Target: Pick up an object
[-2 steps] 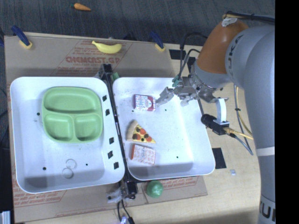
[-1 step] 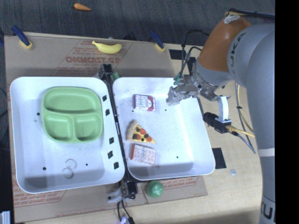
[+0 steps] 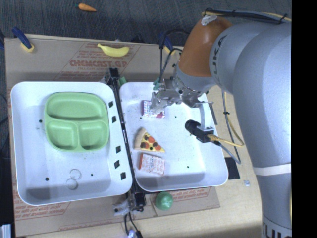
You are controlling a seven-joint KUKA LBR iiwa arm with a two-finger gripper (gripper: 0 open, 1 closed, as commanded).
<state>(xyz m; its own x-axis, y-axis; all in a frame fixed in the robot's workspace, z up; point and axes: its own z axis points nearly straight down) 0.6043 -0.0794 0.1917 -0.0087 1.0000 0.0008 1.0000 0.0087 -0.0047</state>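
In the right bin (image 3: pixel 213 170) lie a pizza slice toy (image 3: pixel 148 142), a small printed packet (image 3: pixel 151 163) toward the front, and a pink-and-white box (image 3: pixel 152 110) near the back. My gripper (image 3: pixel 159 99) hangs low over the back of that bin, right at the pink-and-white box. The arm's grey body and orange band reach in from the right. From above, the wrist hides the fingertips, and nothing is seen held.
The left bin (image 3: pixel 22 148) holds a green divided tray (image 3: pixel 77 120). A yellow banana (image 3: pixel 114 49) lies on the cardboard behind the bins, a green ball (image 3: pixel 164 201) in front of the right bin, and an orange carrot toy (image 3: pixel 87 7) far back.
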